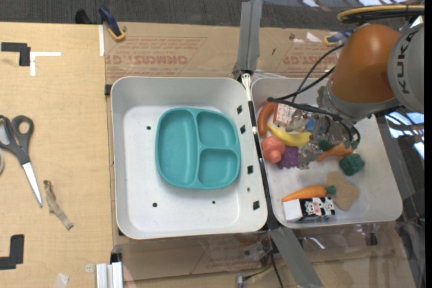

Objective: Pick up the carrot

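Two carrots lie in the right bin (388, 202). One orange carrot (305, 193) with a small green top rests near the bin's front, beside a tan piece (345, 193). A second carrot (333, 153) with a leafy green top (352, 164) lies in the middle of the bin, right under the wrist. My gripper (312, 148) hangs low over the toy pile, just left of that second carrot and above the purple grapes (290, 158). Cables and the wrist body hide its tip.
A yellow banana (289, 135), a red-orange sausage (265, 117) and a pink fruit (273, 149) crowd the right bin's left side. A black-and-white carton (312, 210) sits at its front. The left bin (128, 145) holds a teal divided plate (199, 148). Scissors (20, 152) lie on the bench.
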`<move>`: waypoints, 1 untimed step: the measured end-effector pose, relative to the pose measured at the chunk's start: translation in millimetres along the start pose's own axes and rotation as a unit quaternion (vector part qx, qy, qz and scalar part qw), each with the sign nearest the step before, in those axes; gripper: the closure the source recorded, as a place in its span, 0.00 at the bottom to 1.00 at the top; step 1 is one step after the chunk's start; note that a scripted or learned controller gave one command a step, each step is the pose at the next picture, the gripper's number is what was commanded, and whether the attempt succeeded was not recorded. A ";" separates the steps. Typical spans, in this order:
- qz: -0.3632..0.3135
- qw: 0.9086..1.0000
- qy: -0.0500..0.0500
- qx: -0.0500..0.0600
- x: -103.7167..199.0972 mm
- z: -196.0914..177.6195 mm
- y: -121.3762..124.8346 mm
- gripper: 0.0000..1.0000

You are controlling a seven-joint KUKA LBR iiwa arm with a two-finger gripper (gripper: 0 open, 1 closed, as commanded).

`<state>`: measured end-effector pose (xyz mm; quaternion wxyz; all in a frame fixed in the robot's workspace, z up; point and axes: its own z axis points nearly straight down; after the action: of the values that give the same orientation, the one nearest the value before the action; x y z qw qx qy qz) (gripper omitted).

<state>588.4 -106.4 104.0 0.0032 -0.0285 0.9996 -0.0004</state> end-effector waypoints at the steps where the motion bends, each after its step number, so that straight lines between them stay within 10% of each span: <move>1: 0.077 0.997 -0.012 0.001 59.4 4.7 -39.1 0.00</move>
<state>531.3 -148.8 98.9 0.0156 0.0486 0.9987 -0.0010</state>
